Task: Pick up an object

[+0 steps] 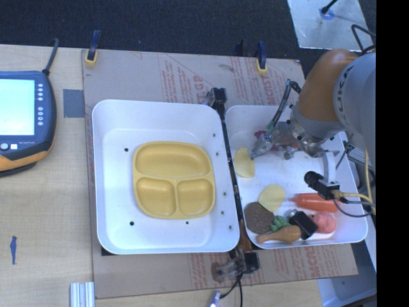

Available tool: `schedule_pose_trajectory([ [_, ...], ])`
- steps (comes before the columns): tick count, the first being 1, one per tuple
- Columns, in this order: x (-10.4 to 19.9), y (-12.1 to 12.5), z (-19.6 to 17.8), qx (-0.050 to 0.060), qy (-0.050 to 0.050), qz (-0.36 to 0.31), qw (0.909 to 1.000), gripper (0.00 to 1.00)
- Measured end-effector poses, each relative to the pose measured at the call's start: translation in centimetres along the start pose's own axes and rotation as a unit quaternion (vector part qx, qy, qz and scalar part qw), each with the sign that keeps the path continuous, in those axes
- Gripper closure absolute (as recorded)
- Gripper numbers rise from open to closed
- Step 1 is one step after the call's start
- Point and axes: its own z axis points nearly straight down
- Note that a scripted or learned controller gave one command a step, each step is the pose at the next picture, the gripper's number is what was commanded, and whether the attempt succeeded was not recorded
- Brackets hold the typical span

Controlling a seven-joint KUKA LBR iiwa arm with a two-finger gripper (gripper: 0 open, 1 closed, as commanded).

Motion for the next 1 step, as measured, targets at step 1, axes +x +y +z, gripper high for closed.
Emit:
schedule_pose_trajectory([
  [1, -1.56, 4.72, 0.24, -0.002, 0.001, 0.001, 1.0000, 0.00],
])
